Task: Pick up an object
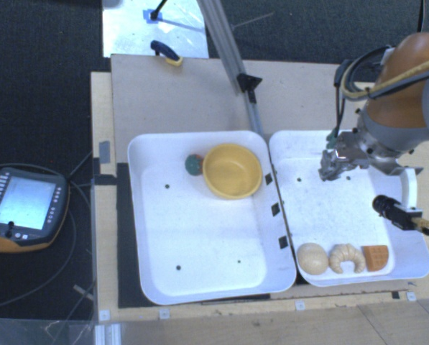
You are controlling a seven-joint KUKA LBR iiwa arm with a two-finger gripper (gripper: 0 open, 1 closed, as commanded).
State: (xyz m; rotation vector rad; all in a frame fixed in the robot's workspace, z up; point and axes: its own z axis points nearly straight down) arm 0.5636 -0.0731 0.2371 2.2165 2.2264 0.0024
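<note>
From above we see the gripper [332,165] hanging over the right bin [415,264]; whether it is open or closed, we cannot tell. A pale roll [312,258], croissant [348,257] and orange block [376,256] line that bin's near edge.

1. The arm [408,85] comes in from the right side of the view, upper part of the frame, grey body with that big orange band bulging at the top right.
2. Below the orange bit the grey wrist [386,131] angles down and to the left.
3. Black and yellowish cables [358,74] loop off the left side of the orange section and hang down toward the wrist.
4. The gripper [334,165] sits at the low left end of the wrist, a dark metallic clump pointing downward.
5. Honestly the fingertips are just a blurry dark blob from this angle.
</note>
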